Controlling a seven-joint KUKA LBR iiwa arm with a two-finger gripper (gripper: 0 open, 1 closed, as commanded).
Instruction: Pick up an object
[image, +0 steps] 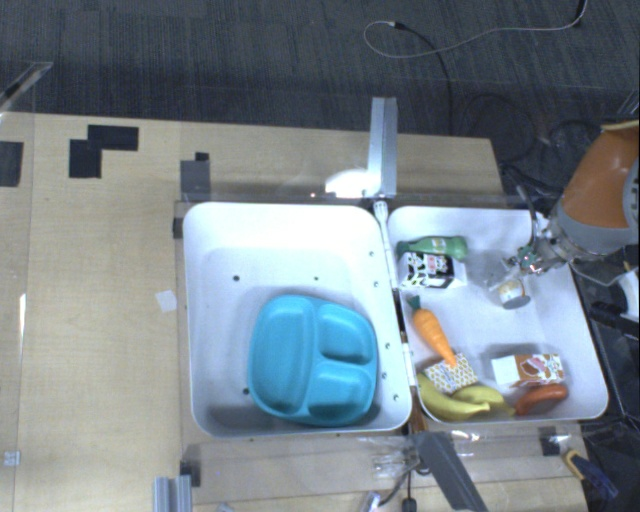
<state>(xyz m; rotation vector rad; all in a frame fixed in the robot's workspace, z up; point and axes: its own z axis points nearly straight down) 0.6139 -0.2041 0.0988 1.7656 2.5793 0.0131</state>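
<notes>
Two shallow white bins sit side by side on the bench. Left bin (200, 300): one blue divided tray (314, 358), lying flat toward the near side, well apart from everything else. Right bin (585, 330), listed from the dividing wall outward: a green-capped item (436, 246) lying on its side at the far end, long axis across the bin; touching or just beside it, a black-and-white patterned carton (428, 270); nearer, an orange carrot (434, 335), long axis slanting from far-left to near-right, thick end toward the far left; below it a small checkered packet (455, 375) resting against the bananas (460, 398), which curve along the near wall; then a small boxed item (528, 368) with a reddish sausage-shaped piece (540, 396) just beside it. Gripper (517, 282): low over the far right part of the right bin, arm entering from the right; whether its fingers are apart or together cannot be told, as the tip is blurred. Nothing is visibly held. Nearest candidates, by judgement: the carton and green-capped item lie to the gripper's left at similar depth; the carrot lies left and nearer the camera; the boxed item lies almost straight toward the near wall.
</notes>
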